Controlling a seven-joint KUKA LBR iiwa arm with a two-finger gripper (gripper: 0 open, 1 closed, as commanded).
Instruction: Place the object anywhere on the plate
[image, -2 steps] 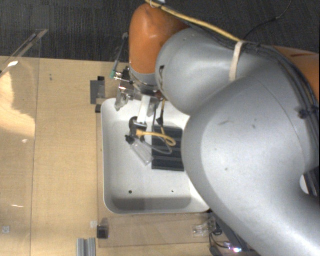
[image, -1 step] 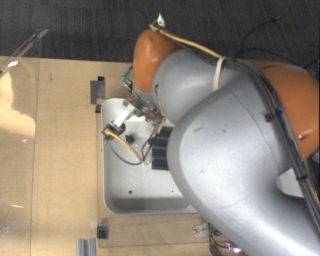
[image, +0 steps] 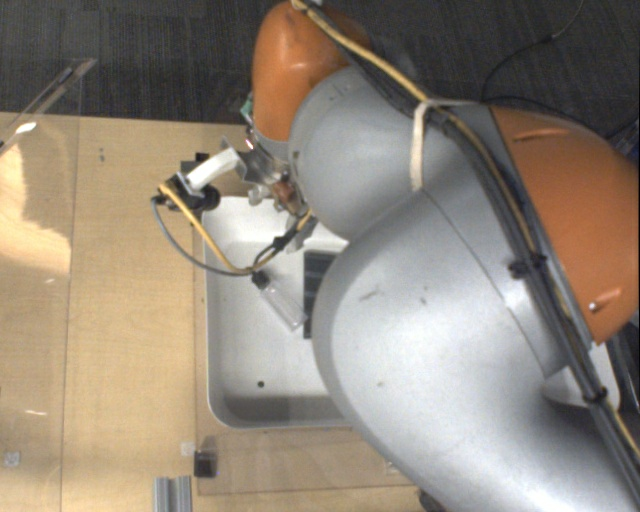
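We cannot tell where the object lies, nor the plate: the arm (image: 430, 300) covers the part of the view where they might be. The nearest candidate is a small dark patch (image: 318, 272) just left of centre, on the bin floor against the edge of the arm, but we cannot say whether it is a thing or a shadow.

Just beside that patch, toward 7 o'clock, a pale grey piece slants down over the bin floor from under the wrist. We take it for the claw (image: 284, 300), and we cannot tell whether it is apart, together or clamped on anything.

The white bin (image: 235, 400) opens from the centre toward 7 o'clock, its rounded corner and near wall bare. A yellow-and-black cable (image: 195, 232) loops out from the wrist toward 9 o'clock, crossing the bin's left rim, and a white connector (image: 212, 170) sits at its upper end, toward 10 o'clock.

The arm sweeps from 12 o'clock round through 3 to 5 o'clock, grey, with an orange band (image: 288, 70) at 12 o'clock.

The tan bench (image: 110, 330) spreads from 8 to 10 o'clock. On it, below the bin at 7 o'clock, stands a small black block (image: 205, 463), with a ribbed metal piece (image: 172, 492) just beside it at the lower edge. Dark floor (image: 130, 40) runs along the top from 10 to 11 o'clock.
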